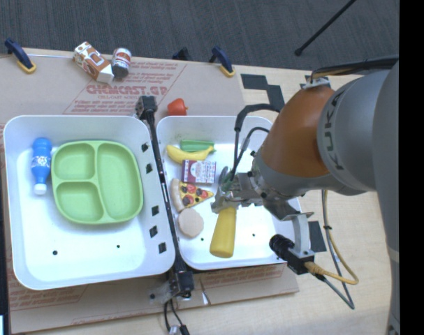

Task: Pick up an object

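My gripper [228,195] hangs low over the middle of the right bin [257,253], under the grey and orange arm. Its tip is at the top end of a yellow bottle [223,234] that lies on the bin floor, pointing toward the front edge. Whether it touches the bottle cannot be made out. Just left of the gripper lie a pizza slice toy [191,195], a red box [198,172] and a beige round piece [191,223]. A banana [186,153] and a green piece [196,144] sit at the bin's back.
The left bin [30,257] holds a green divided plate [98,180] and a blue bottle [41,163]. Behind the bins lie a small carton [91,60], a can [121,61] and a red object [177,107]. The arm covers the right bin's right side.
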`<state>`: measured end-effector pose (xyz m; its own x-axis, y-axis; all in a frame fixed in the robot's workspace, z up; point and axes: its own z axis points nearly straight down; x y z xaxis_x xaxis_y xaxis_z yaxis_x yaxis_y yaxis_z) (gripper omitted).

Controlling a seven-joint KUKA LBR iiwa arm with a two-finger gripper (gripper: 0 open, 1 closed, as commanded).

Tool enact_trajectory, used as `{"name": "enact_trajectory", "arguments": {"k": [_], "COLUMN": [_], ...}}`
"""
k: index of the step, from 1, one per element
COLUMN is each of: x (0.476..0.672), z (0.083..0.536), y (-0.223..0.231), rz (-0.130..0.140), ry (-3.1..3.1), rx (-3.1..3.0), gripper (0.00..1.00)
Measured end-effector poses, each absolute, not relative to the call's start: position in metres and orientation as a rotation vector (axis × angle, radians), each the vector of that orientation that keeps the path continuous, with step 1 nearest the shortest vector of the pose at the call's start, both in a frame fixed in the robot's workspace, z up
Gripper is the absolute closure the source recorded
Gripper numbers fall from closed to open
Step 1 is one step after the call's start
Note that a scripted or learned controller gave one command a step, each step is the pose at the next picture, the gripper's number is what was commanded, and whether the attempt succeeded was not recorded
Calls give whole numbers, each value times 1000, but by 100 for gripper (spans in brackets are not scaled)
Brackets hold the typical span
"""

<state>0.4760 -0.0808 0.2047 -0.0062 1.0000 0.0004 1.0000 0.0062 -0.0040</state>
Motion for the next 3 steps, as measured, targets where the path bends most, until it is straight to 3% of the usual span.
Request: {"name": "enact_trajectory", "arguments": {"k": [2, 3], "x": [478, 501], "z": [225, 310], "y": [-80, -91], "rz": [3, -2], "ry": [-2236, -2230], "rx": [-2202, -2217], "gripper": [100, 100]}}
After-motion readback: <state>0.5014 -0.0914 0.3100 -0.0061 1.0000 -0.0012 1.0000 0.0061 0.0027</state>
